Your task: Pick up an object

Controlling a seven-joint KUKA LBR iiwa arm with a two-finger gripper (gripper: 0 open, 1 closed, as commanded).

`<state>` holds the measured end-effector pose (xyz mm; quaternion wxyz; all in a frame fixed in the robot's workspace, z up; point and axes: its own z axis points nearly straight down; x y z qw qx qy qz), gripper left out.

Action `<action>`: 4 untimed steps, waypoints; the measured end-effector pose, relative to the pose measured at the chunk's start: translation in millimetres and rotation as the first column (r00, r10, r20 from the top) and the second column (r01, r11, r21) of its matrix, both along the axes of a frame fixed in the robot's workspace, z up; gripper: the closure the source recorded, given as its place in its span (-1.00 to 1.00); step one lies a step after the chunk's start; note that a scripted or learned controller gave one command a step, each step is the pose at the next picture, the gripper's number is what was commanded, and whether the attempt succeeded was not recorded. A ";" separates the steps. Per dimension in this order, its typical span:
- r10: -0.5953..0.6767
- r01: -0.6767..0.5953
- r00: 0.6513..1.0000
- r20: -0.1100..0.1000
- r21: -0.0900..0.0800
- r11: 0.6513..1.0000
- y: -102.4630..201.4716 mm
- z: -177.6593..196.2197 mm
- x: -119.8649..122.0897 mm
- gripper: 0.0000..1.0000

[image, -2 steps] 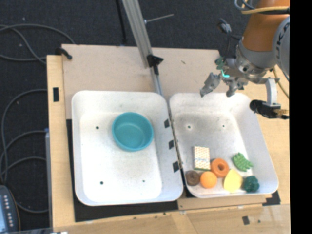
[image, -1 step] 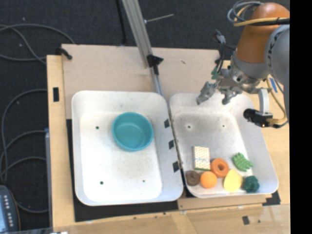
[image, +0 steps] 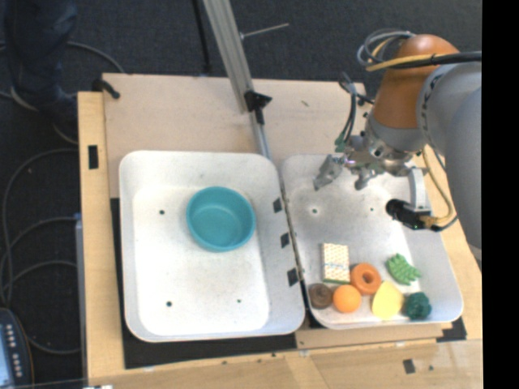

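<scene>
jaws (image: 345,173) spread apart, holding nothing, above far end of right bin (image: 438,254) | targets crowded at near edge: cracker (image: 335,262), orange ring (image: 366,278), orange ball (image: 347,299), lemon (image: 388,301) | risk: touching neighbours, fingers may push instead of grasp, or pinch two.

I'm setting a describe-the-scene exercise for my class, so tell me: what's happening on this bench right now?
A grey arm with an orange band reaches in over the right-hand shallow white bin, its end effector above the bin's far end and holding nothing visible. Small toy foods, including an orange ball and a yellow piece, cluster at the near edge. A round teal bowl sits in the left bin.
</scene>
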<state>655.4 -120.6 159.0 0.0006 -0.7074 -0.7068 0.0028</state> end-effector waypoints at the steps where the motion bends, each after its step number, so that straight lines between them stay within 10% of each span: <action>1: -0.002 0.002 1.000 0.000 -0.001 1.000 -2.0 -53.0 -1.2 -1.00; 2: -0.004 0.004 1.000 0.008 0.001 1.000 -2.3 -37.8 1.1 1.00; 4: 0.004 -0.004 1.000 0.012 0.003 1.000 -3.3 58.8 13.4 1.00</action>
